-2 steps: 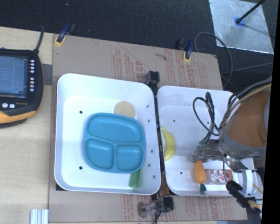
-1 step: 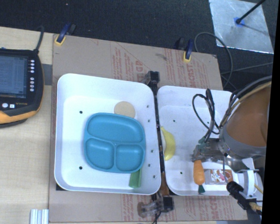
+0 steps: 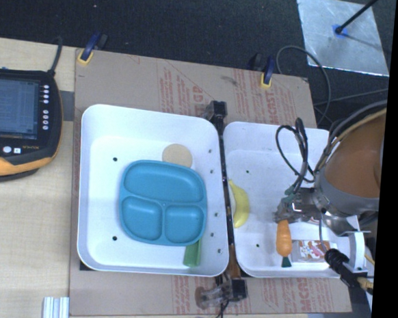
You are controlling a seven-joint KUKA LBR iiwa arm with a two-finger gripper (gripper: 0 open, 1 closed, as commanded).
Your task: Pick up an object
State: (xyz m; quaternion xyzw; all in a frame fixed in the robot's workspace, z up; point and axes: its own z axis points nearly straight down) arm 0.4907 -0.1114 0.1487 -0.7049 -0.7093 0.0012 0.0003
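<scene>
In the right bin (image 3: 268,150), my gripper (image 3: 289,211) hangs low over its right half, reached in from the right under the grey and orange arm (image 3: 353,167). Just below the gripper lies an orange toy carrot (image 3: 284,238) with a green tip, pointing toward the bin's front wall. Beside the carrot to the right sits a small white printed packet (image 3: 309,251). A yellow object (image 3: 239,203) rests against the bin's left wall. Nothing is visibly held by the gripper.
The left bin (image 3: 101,140) holds a blue divided plate (image 3: 162,202), a tan round disc (image 3: 177,154) behind it and a green piece (image 3: 191,255) at its front. Black cables (image 3: 297,145) loop over the right bin. A tablet pendant (image 3: 13,123) lies far left.
</scene>
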